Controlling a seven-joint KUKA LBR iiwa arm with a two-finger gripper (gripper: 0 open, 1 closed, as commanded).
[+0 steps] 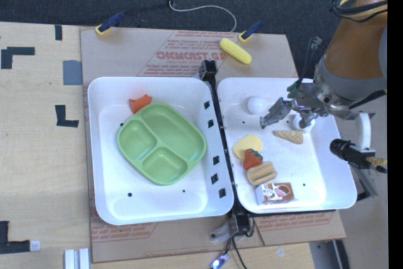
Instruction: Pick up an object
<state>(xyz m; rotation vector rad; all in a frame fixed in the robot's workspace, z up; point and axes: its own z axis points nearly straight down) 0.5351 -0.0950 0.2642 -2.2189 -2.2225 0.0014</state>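
Pincer point(291, 114) hovers, fingers spread, nothing held, right of centre in the right bin point(327, 192) — croissant piece point(289, 135) just below it. Judgement: centre over it, descend straight, close gently.

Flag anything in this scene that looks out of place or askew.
The yellow corn cob lies outside both bins, on the cardboard behind the right bin, while the other small items sit inside. The green divided plate sits skewed in the left bin, partly covering an orange piece at its far edge.
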